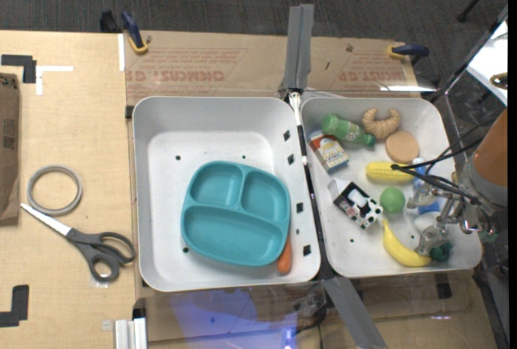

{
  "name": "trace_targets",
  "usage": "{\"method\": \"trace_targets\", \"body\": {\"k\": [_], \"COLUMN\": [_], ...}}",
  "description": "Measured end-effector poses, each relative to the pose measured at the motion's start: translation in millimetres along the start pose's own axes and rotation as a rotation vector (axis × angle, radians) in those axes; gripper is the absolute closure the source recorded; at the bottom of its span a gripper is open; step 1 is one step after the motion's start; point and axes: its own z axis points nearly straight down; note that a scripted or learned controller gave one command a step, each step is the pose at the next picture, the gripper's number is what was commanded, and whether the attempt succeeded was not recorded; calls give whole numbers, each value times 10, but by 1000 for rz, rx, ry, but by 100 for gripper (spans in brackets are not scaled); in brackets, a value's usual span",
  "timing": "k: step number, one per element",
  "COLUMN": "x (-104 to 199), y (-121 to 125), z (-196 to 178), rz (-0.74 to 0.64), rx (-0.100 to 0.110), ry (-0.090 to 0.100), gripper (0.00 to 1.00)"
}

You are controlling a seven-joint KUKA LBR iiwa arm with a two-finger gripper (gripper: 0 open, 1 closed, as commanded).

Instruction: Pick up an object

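Gripper (434,241): low in the right bin (452,129), near its right front corner; whether it is apart or closed, I cannot tell.
Banana (401,247): just left of the gripper, perhaps touching, long axis slanting toward the bin's front.

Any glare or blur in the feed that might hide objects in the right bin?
Camera view: lighting is even, and the right bin is sharp with soft shadows. The hand near the banana looks slightly blurred. A bluish glow shows below the left bin, with an overexposed patch at the upper right.
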Motion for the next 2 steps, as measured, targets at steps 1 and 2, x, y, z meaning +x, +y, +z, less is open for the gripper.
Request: {"method": "trace_targets", "body": {"k": [1,2], "x": [-459,-469], "y": [51,116], "z": [46,49], "rz": [42,105], "rx": [-2,-1], "ry": [15,16], "gripper": [0,0]}}
